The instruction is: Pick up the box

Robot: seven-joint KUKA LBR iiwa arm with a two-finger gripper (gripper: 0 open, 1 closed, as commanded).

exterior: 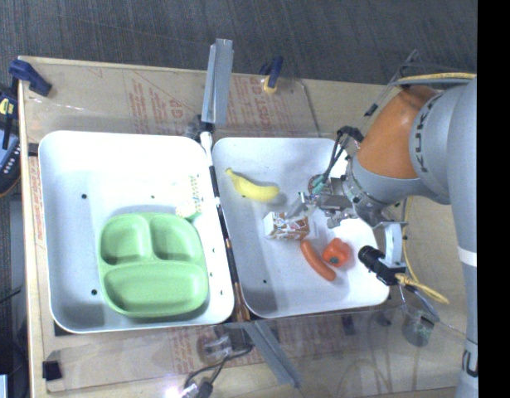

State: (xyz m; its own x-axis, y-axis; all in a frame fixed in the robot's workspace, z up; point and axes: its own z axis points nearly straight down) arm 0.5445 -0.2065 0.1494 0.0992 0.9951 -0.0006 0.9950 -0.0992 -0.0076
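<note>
The box (pixel 284 225) is a small, crumpled brown-and-white patterned carton lying in the middle of the right bin (pixel 263 156). My gripper (pixel 307 206) comes in from the right, low over the bin, with its tip right at the box's upper right corner. I cannot make out whether it touches the box. The grey arm with its orange band (pixel 393 139) hangs over the bin's right side and hides part of that wall.
In the right bin, a yellow banana (pixel 255 187) lies above-left of the box; an orange carrot (pixel 318 260) and a red pepper (pixel 338 253) lie below-right. The left bin (pixel 72 164) holds a green divided tray (pixel 153 264) and a small pale wrapper (pixel 193 197).
</note>
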